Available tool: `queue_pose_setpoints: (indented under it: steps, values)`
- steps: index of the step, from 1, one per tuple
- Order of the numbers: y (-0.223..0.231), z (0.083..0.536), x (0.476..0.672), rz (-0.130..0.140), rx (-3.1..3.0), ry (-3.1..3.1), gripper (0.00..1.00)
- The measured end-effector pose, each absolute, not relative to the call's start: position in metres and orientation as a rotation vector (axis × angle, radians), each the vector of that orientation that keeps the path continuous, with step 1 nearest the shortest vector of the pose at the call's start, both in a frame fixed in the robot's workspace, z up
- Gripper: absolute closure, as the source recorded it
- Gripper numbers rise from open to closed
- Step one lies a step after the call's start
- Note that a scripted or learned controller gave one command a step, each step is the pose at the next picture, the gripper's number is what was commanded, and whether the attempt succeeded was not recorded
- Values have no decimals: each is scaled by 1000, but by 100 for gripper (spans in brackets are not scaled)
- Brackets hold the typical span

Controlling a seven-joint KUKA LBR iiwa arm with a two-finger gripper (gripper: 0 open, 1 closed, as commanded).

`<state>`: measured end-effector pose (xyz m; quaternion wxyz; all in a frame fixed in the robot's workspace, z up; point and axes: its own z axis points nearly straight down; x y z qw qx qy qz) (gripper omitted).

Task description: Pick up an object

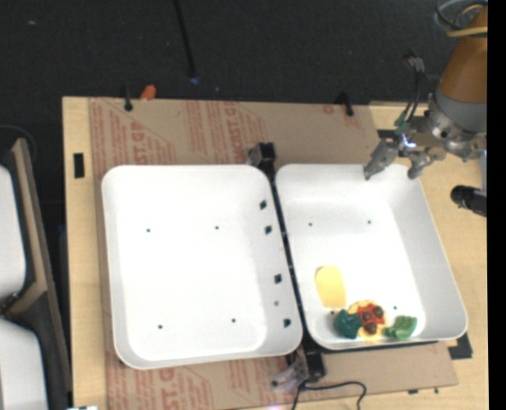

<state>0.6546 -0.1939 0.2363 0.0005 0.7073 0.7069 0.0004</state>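
White bins (pixel 193 186); pale yellow object (pixel 330 285); teal toy (pixel 347 324); red-yellow piece (pixel 371 314); green piece (pixel 402 325); grey pincer (pixel 395 160).

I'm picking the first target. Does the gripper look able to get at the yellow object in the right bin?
Probably yes. The yellow object lies alone on the right bin floor, just apart from the small pile of toys, with nothing over it. The gripper, open, hangs above the bin's far rim.

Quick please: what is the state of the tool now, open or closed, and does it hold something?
Tool: open, fingers spread, holding nothing; it hovers over the far edge of the right bin.
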Motion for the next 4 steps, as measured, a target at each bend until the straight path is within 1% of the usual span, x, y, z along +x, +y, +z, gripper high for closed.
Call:
queue_pose_setpoints:
  steps: [1, 2, 3, 4]
  values:
    - [-167, 165, 597, -5, 2226, 2224, 0]
    - [-144, 98, 562, -5, 2225, 2225, 0]
    - [-103, 100, 496, 0, 2222, 2223, 0]
    - [-95, 101, 507, 1, 2221, 2221, 0]
